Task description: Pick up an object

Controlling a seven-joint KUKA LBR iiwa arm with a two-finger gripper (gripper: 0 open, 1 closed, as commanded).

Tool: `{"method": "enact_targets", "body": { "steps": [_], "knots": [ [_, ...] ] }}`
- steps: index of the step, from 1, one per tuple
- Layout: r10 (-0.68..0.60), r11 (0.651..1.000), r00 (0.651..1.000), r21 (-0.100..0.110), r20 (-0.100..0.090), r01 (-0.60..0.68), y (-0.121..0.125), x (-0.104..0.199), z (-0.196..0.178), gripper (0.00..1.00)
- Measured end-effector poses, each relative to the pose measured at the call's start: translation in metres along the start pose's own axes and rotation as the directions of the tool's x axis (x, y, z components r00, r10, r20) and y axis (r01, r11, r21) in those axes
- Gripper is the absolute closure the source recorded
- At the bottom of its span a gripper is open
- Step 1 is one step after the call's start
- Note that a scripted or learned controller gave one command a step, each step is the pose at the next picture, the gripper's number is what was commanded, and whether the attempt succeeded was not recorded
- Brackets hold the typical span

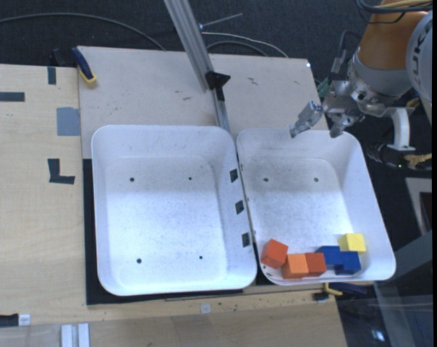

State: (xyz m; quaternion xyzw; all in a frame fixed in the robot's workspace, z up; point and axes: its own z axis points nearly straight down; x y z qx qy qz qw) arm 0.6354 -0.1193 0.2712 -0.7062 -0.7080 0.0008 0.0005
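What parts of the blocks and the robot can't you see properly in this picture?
- Blue block: the yellow block sits partly on it, hiding its top.
- Orange blocks: pressed together, so the count is unclear.
- Gripper: small and blurry above the right bin, so its grip is unreadable.
- Arm: cut off by the picture's top and right edges.

The arm (396,27) entered from the upper right of the frame, its orange band showing at the top right corner above the grey wrist. The wrist angled down and to the left. The gripper (318,121) sat right of centre in the upper part of the frame, its two fingers spread apart with nothing between them.
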Motion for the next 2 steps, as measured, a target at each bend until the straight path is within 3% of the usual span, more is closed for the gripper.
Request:
{"method": "enact_targets", "body": {
  "steps": [1, 2],
  "knots": [
    [0.005, 1.000, 1.000, -0.004, 0.003, -0.005, 0.018, -0.060, -0.017, 0.00],
    [-0.001, 1.000, 1.000, 0.007, -0.002, 0.001, 0.044, 0.002, 0.154, 0.00]
  ]
}}
